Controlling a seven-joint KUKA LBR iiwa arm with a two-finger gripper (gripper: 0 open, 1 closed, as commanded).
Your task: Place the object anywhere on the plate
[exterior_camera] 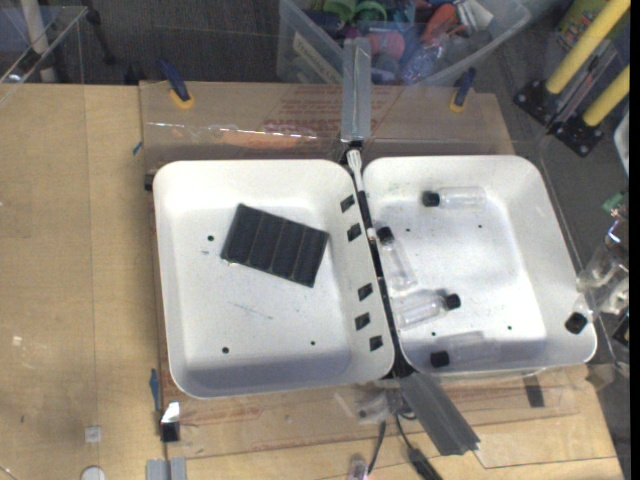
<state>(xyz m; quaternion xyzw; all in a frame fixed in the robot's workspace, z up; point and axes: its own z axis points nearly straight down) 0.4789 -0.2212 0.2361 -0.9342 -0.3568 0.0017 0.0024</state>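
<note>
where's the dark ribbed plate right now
In the camera view, the dark ribbed plate lies flat in the left bin, slightly tilted, toward its upper middle, left of the divider between the bins.

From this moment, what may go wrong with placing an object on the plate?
1. The clear bottles in the right bin are transparent and may be hard to detect or grip.
2. One bottle lies against the divider, leaving little finger room.
3. The dark plate is in the left bin, so a weak grip could drop the object crossing over.
</note>
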